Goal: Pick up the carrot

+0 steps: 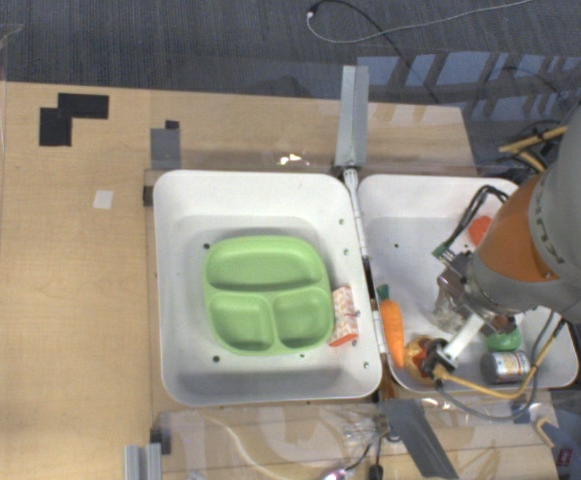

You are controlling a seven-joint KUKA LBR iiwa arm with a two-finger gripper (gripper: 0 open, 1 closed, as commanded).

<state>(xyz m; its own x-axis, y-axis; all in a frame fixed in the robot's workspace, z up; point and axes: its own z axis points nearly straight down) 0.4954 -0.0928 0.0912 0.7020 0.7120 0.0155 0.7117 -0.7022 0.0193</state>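
Note:
The orange carrot (393, 331) lies lengthwise in the right bin (410, 218), close against its left wall near the front. My gripper (451, 306) hangs low in the same bin, just right of the carrot and apart from it. The grey arm with its orange band (515, 246) covers the bin's right half. Nothing shows in the gripper's grasp.
A silver can (506, 367) and a green item (504, 340) sit at the right bin's front right. A red-orange item (478, 230) peeks out by the arm. The left bin (170, 268) holds a green divided plate (266, 293) and a small wrapped snack (343, 315).

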